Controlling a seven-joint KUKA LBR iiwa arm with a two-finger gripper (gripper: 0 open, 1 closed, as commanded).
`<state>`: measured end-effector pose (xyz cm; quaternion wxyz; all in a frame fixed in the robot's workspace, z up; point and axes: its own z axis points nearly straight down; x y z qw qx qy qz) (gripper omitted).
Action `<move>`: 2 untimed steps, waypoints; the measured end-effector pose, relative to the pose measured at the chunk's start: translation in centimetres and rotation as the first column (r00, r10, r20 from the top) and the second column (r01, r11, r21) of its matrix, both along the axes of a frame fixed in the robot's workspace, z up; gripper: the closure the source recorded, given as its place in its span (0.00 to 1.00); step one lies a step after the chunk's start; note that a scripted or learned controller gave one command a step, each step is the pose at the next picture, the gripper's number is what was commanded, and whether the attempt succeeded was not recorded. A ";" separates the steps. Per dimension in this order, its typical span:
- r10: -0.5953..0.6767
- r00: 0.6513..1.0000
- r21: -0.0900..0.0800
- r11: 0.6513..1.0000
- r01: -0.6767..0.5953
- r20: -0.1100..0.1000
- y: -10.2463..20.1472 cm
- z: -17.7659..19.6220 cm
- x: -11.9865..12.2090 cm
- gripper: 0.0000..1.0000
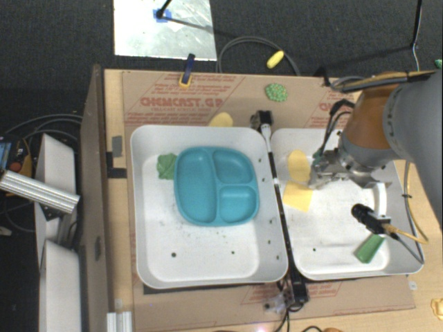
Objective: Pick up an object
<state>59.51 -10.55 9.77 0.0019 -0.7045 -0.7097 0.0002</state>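
claw [320, 178] beside two yellow pieces [297, 163], its state unclear; one green block [369, 248]; one teal plate [214, 185]

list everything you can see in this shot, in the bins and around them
left bin: 1, white, left on bench
right bin: 1, white, beside it
divided plate: 1, teal, middle of left bin
green scrap: 1, green, at plate's left edge
upper yellow piece: 1, yellow, right bin, near left wall
lower yellow piece: 1, yellow, just in front of it
green block: 1, green, right bin, front right
yellow lump: 1, yellow, behind left bin
green disc: 1, green, on cardboard
cardboard: 1, brown, under bins
arm: 1, grey and orange, from right
gripper: 1, over right bin, beside yellow pieces
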 end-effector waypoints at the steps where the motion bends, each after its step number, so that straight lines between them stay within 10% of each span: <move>1: -0.007 1.000 -0.003 1.000 0.007 0.003 -1.4 -1.4 -1.7 1.00; 2: -0.009 1.000 -0.004 1.000 0.009 0.006 -4.6 3.5 -3.7 1.00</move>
